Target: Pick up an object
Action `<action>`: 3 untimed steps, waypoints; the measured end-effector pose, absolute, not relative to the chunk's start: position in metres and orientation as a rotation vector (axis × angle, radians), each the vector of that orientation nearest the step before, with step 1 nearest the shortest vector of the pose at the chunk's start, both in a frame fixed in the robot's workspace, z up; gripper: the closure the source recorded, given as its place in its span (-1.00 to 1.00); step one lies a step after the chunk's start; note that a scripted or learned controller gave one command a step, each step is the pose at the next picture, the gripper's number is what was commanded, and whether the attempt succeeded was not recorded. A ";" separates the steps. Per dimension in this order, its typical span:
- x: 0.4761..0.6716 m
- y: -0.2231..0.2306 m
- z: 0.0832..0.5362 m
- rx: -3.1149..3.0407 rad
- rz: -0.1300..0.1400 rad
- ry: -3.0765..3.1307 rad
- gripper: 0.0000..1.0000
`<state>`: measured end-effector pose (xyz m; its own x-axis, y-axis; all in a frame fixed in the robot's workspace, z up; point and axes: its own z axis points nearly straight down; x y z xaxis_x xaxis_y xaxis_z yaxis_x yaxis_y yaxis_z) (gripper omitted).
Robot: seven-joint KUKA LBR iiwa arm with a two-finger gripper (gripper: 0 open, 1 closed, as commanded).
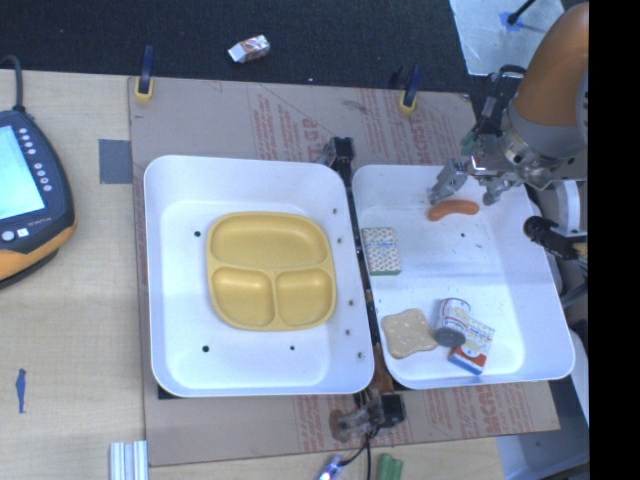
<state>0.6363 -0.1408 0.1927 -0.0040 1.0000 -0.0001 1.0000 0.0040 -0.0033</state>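
My pincer [468, 182] hangs open at the right bin's [520, 268] far edge, just above the sausage [453, 209], gripping nothing. I judge this the approach step; next I must drop straight down so my fingers straddle it, then close.

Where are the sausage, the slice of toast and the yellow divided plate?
sausage [454, 209]: camera view, middle of its length.
slice of toast [407, 332]: camera view, centre of its top face.
yellow divided plate [268, 240]: camera view, floor of its large compartment.
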 end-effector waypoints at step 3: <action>0.656 -0.142 0.092 -2.215 0.001 -2.225 -1.00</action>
<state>0.6558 -0.1420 0.0921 -0.0043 1.0000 0.0010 1.0000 0.0044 -0.0017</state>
